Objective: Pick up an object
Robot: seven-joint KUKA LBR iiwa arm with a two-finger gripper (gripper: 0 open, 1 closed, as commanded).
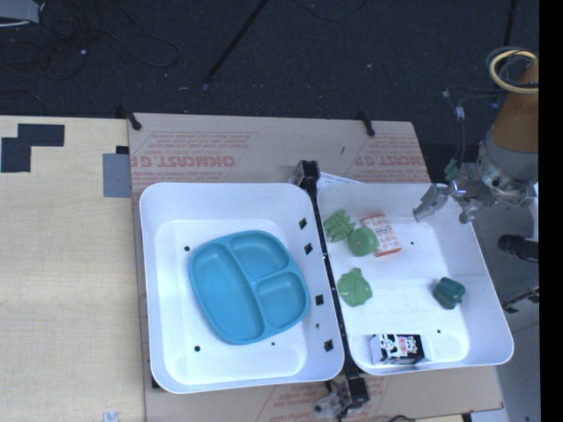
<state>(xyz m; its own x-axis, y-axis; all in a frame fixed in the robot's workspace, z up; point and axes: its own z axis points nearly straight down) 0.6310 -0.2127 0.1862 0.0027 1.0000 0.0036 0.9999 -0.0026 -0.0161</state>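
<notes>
Toward the right edge of the frame, the arm reaches in above the far right corner of the right bin, its orange band showing above the grey wrist. The gripper hangs over the bin's upper right rim with its fingers spread apart and nothing between them; one finger points left toward the bin's upper middle, the other sits just right of it.

Inside the right bin lie several small things, all apart from the gripper. A leafy green piece sits at the upper left, just beside a rounder green piece, which touches a white and orange packet on its right. Lower down, near the bin's left wall, is another green lump. A dark green block lies alone at the right side, well apart from the rest. A black and white carton lies at the bin's near edge, in the lower middle.

The left bin holds a blue plate with three compartments, set at a slant in its middle. Both bins rest on a sheet of cardboard with red print, which lies on a pale wooden bench at the left of the frame.
</notes>
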